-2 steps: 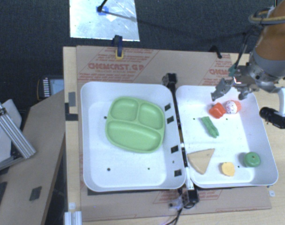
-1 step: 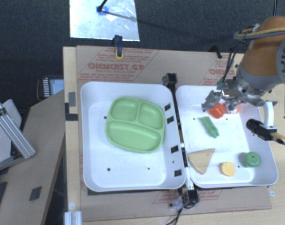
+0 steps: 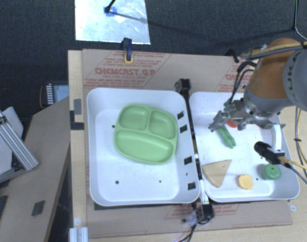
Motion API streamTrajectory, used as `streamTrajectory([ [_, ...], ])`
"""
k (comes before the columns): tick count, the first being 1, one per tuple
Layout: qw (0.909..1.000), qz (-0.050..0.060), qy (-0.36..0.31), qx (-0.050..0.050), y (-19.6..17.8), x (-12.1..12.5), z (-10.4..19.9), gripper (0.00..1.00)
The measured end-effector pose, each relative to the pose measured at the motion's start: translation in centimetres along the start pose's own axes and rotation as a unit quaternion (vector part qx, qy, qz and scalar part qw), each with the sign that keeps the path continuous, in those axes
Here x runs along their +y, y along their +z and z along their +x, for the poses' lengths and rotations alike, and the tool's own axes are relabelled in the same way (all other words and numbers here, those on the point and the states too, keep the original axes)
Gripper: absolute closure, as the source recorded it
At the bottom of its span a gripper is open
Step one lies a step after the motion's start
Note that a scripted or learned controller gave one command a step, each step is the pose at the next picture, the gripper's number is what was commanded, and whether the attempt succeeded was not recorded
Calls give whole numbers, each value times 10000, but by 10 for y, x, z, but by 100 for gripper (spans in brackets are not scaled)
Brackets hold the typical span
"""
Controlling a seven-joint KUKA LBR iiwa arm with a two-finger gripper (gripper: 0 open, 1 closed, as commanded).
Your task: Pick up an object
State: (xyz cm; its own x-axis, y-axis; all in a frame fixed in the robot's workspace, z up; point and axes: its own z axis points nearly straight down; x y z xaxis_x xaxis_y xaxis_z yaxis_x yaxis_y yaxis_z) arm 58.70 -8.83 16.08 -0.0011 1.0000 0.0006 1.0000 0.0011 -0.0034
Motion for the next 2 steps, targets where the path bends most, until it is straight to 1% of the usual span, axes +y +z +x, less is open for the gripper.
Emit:
streamTrajectory([
  [1, 10000, -10, -1, -1, 59, -7, 1, 0],
  [2, 10000, -28, -3, -5, 46, -6, 1, 100],
])
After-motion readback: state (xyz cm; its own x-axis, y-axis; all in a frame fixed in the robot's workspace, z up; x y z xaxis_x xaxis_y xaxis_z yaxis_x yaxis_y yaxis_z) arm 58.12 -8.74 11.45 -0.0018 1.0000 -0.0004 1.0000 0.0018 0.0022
